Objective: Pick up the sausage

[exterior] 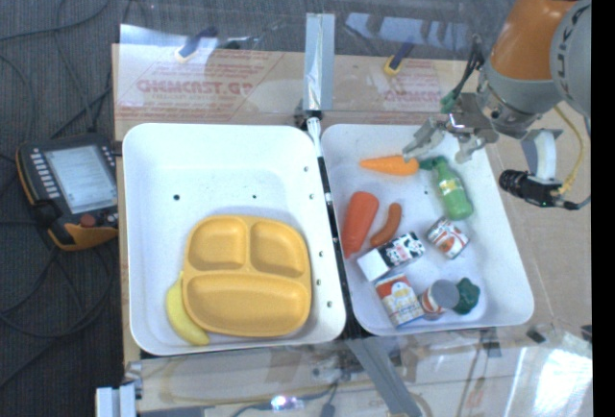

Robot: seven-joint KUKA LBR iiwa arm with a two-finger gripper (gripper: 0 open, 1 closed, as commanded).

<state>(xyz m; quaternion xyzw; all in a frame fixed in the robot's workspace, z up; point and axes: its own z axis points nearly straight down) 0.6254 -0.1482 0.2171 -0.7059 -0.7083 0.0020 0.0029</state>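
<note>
The sausage (386, 224) lies in the right bin (514, 261), near its middle, a small reddish-brown piece set at a slant. It is just beside a larger orange-red vegetable (358, 221) on its left, and its lower end is very near a small black-and-white carton (405, 250). The end effector (444, 138) hovers above the far part of the same bin, with its fingers spread apart and nothing between them, so it is released. It stands over the carrot (389, 165) and the top of the green bottle (450, 188), well apart from the sausage. The main danger, as I judge it, is a wrong grasp: if the arm goes straight down from here, the fingers would meet the carrot or the bottle. Even above the sausage there is little room, because the orange-red vegetable is so close that one finger may land on it or push both pieces together. The sausage is also small and round, so it may roll or slip out when the fingers close. The carton could be knocked as well. Other things in this bin are a red and white can (447, 237), a small box (398, 301), a grey can (442, 297) and a dark green piece (466, 294), all nearer to the front edge. The left bin (192, 156) holds a yellow divided plate (250, 273) and a banana (183, 314), far from the work.
</note>
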